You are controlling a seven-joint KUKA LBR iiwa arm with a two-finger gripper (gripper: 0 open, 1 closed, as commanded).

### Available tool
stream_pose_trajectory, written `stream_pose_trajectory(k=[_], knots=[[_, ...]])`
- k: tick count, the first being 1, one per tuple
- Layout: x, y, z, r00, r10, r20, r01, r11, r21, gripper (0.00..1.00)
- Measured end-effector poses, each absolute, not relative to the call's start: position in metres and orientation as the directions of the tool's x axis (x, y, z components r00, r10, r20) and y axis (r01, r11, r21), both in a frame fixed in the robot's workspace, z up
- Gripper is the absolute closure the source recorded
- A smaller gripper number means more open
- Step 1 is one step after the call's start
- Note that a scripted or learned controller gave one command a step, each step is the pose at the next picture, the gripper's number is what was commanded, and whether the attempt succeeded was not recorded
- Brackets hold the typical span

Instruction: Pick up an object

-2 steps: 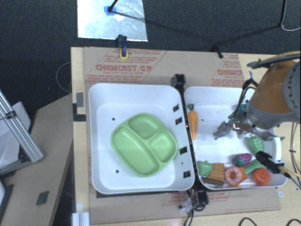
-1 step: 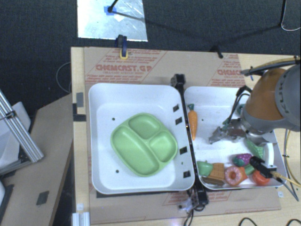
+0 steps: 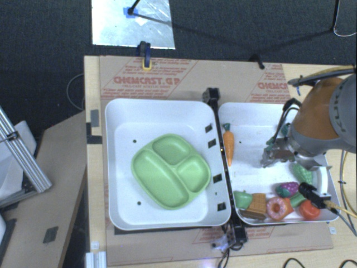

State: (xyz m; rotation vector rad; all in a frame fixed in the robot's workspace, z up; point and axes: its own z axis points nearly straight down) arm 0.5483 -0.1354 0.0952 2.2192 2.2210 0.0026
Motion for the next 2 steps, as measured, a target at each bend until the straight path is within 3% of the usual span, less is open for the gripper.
stream_pose_trajectory(k=[2], knots=[[0.557, -0.142, 0.218, -0.004, 1.000, -0.002, 1.000, 0.004, 0.008, 1.00]])
